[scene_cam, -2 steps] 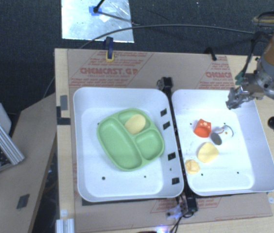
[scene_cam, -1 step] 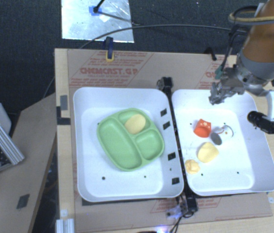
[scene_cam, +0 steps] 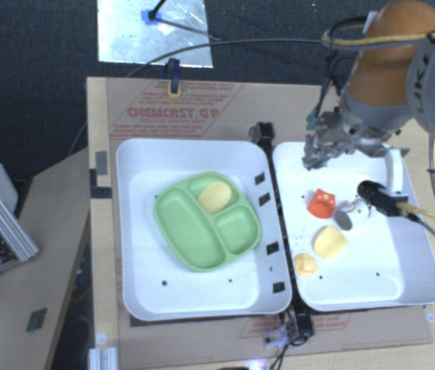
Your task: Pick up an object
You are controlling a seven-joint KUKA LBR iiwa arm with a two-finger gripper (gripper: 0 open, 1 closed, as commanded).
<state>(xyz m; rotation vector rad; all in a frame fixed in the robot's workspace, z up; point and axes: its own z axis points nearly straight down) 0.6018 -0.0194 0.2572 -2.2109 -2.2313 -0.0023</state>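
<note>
The gripper hovers near the right bin's far edge, finger state indiscernible; next, descend onto the red cup.

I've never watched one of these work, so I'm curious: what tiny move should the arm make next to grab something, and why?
Probably a short slide toward the red object, then down. The gripper hangs above the right bin's far end with nothing under it, while the red object lies closest, just nearer the camera. The yellow pieces sit farther off, so red looks like the shortest reach.
</note>
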